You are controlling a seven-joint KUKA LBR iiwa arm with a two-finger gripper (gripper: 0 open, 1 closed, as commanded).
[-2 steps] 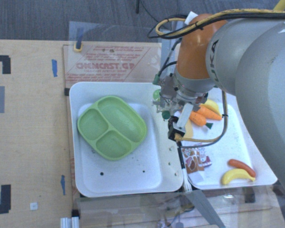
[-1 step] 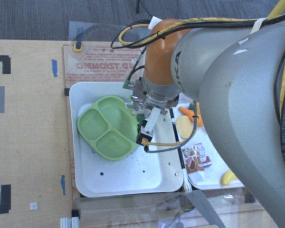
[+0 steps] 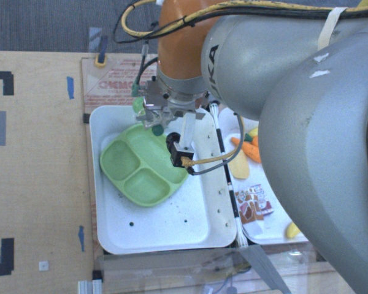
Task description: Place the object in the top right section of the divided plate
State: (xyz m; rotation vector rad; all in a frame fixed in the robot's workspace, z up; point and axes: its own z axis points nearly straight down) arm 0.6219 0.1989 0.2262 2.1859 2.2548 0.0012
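So the light green plastic divided plate (image 3: pixel 138 173) sits in the left shallow white bin (image 3: pixel 156 231), toward its upper half, and it's skewed: its long axis runs on a diagonal from the upper left down toward the lower right of the bin, so the compartments aren't squared up with the bin walls. You can see two of its sections pretty clearly, one rounded one on the left and a bigger one at the lower middle; the upper right part of the plate is tucked under the arm's wrist. The big grey arm with the orange band (image 3: pixel 184 35) comes in from the right and takes up most of the frame, and the tool (image 3: pixel 154 122) hangs right over the plate's upper edge. There's a small green thing (image 3: pixel 138 106) right by the tool's left side, but I honestly can't tell if it's gripped or how far apart the tool is. In the right white bin (image 3: pixel 267 234) there's an orange carrot-looking toy (image 3: pixel 251 149), a pale yellow piece (image 3: pixel 239 164), a printed packet (image 3: pixel 254 204) and a yellow bit (image 3: pixel 292 229) at the lower edge. All sitting on a tan wooden worktop (image 3: pixel 37 164).
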